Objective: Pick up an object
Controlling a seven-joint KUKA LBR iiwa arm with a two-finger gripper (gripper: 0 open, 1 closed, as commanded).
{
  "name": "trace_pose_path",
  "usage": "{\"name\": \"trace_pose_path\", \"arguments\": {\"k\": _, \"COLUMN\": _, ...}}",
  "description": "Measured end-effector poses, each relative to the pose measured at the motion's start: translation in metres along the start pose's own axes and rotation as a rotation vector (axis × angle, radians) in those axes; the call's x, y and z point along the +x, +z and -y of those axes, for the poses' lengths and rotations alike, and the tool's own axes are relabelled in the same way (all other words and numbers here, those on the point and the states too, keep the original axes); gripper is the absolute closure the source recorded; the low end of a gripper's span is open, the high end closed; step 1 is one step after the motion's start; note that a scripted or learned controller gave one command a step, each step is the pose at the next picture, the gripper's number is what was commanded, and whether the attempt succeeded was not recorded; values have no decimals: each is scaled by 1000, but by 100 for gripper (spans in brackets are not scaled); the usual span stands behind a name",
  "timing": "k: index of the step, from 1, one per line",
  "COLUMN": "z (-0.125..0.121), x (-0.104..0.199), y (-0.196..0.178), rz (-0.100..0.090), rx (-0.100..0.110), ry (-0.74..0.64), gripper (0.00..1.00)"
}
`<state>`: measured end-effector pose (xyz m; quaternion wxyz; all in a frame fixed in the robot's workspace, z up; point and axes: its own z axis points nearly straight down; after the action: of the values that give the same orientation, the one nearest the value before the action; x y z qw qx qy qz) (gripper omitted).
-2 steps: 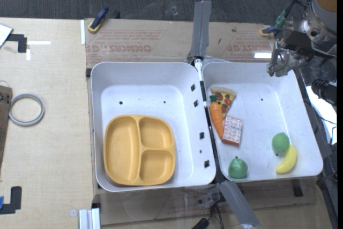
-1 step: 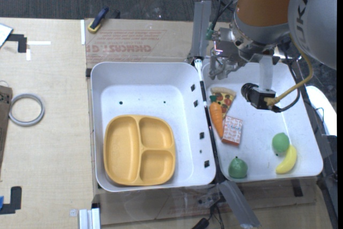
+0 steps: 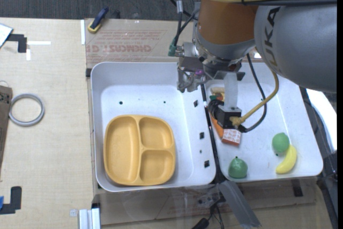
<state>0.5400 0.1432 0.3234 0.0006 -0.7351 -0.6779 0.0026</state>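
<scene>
My gripper [image 3: 210, 95] hangs under the orange-banded wrist, over the divider between the two bins and at the left edge of the right bin [image 3: 300, 99]. Just below it lie a small orange item [image 3: 216, 124] and a red-and-white box [image 3: 231, 138]. A green round fruit [image 3: 280, 142], a yellow banana [image 3: 287, 161] and a green pepper-like piece [image 3: 238, 168] rest near the right bin's front. The wrist and cables hide the back of that bin.
A yellow divided plate [image 3: 140, 148] lies in the left bin [image 3: 102, 94]. A grey tape roll [image 3: 23, 109] sits on the bench at far left. A blue clip [image 3: 98, 19] and a cardboard sheet [image 3: 134, 43] lie behind the bins.
</scene>
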Motion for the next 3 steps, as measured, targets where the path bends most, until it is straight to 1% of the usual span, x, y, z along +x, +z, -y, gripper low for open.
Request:
{"name": "trace_pose_path", "arguments": {"k": 1, "z": 52, "x": 24, "y": 221, "rz": -2, "rx": -4, "ry": 36, "gripper": 100}}
{"name": "trace_pose_path", "arguments": {"k": 2, "z": 66, "x": 49, "y": 105, "rz": 0, "rx": -2, "ry": 369, "gripper": 100}}
{"name": "trace_pose_path", "arguments": {"k": 3, "z": 28, "x": 48, "y": 40, "rz": 1, "rx": -1, "ry": 380, "gripper": 100}}
